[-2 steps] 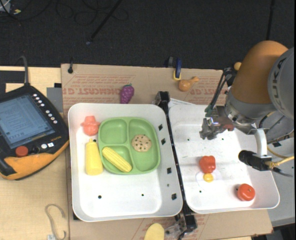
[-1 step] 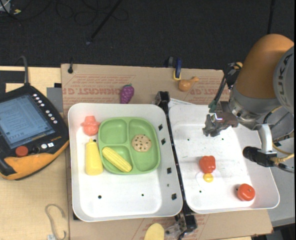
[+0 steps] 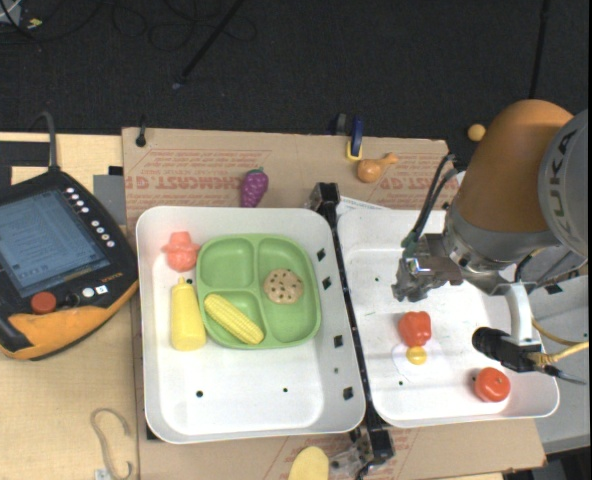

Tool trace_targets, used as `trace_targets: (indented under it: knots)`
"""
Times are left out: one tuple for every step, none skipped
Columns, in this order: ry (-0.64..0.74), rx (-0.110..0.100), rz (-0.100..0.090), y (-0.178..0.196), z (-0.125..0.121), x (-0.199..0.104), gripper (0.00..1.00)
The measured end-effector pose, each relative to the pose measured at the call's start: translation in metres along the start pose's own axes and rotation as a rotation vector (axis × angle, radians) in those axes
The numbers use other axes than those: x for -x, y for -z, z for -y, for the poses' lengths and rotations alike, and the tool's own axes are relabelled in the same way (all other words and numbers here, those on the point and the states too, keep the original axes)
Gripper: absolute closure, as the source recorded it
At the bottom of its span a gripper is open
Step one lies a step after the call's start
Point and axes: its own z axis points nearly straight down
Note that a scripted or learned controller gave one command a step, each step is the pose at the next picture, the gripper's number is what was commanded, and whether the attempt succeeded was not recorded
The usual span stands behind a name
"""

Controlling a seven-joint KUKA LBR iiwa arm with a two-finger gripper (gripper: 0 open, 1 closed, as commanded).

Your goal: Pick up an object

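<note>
In the right bin (image 3: pixel 536 393) the gripper (image 3: pixel 416 280) hangs just above the red pepper (image 3: pixel 415 327), which lies at its 6 o'clock touching a small yellow piece (image 3: pixel 416 354), probably lining up a grasp; whether it grips anything I cannot tell.

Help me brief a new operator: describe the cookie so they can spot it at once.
Start at the left white bin and find the green divided plate in it. The cookie lies in the plate's right-hand compartment: a round tan disc with dark chips, unlike the long yellow corn cob beside it.
</note>
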Motion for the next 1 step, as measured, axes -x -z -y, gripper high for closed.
trace_targets:
  knots:
    - [-0.002,0.001,0.002,-0.007,0.0154,0.0081,1.0]
